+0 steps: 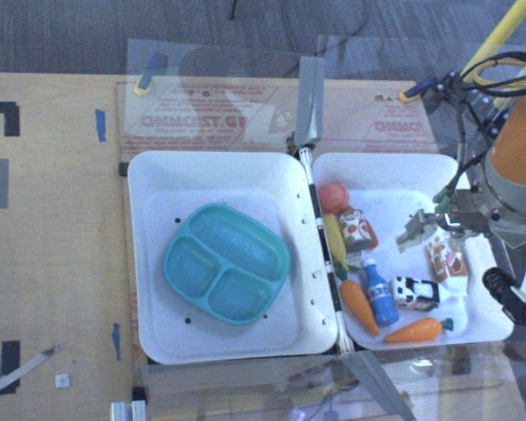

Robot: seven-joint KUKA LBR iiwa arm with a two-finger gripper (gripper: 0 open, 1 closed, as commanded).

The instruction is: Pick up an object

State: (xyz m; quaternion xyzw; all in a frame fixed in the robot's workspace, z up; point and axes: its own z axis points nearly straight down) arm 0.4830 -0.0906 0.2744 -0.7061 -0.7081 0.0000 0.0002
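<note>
Camera view looks down at a slant on two white bins on the counter (53, 235). The left bin (149, 182) carries a teal divided plate (227, 263); the right bin (394, 169) carries the small toys among which the pick must be made.

The gripper (425, 226) hangs over the upper middle of the right bin, reaching in from the right under the orange-banded wrist. Its fingers look spread apart with nothing between them, though the metal parts are small and partly blurred.

Nearest thing to the fingers, by my judgement, is the orange-and-white snack packet (445, 260), lying just below and a little right of them, its long axis running roughly up and down the view. The red-and-white pouch (358, 231) lies to the left of the fingers, beside the yellow banana (335, 239) and below the red ball (333, 196). Farther down sit the blue bottle (380, 295), the black-and-white cow toy (416, 292) and two carrots (414, 330), one along the bottom wall, the other tilted near the bin's left wall.

The coming move likely turns on a short shift down and right to the packet, with the fingers closing across its short side.
</note>
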